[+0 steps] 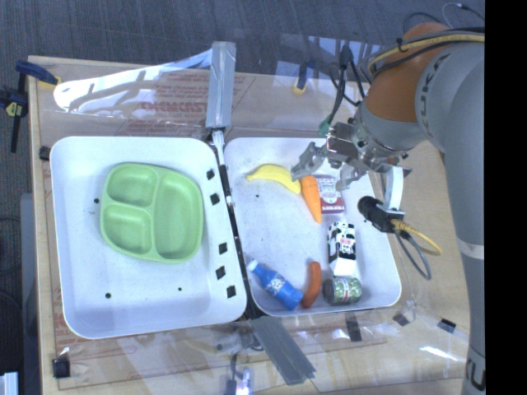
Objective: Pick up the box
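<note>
Box (342, 248): small upright carton, white with black cow patches.

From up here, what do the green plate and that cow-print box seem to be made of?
The green plate looks like moulded plastic: one even colour, matte, with rounded compartments. The box looks like a printed cardboard carton, with flat faces and black-and-white print, though it could be a plastic toy.
</note>
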